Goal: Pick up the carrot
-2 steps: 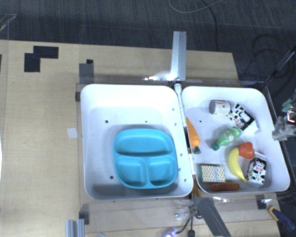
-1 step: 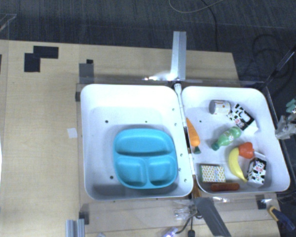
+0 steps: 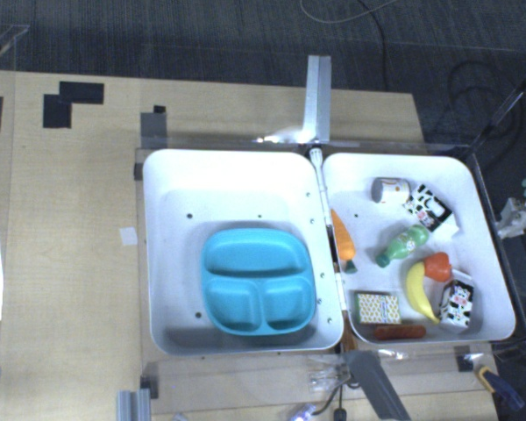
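Observation:
The carrot (image 3: 341, 238) is orange with a green tip at its near end. It lies along the left wall of the right bin (image 3: 368, 168), close to the divider between the two bins. To its right, a short gap away, is a green bottle (image 3: 401, 245). Nothing touches or covers the carrot.
The right bin also holds a grey can (image 3: 388, 189), two cow-patterned cartons (image 3: 427, 207) (image 3: 457, 303), a banana (image 3: 418, 289), a small orange-red item (image 3: 437, 267), a yellow patterned box (image 3: 378, 307) and a dark red sausage (image 3: 397, 331). A blue sectioned tray (image 3: 259, 279) sits in the left bin (image 3: 184, 182).

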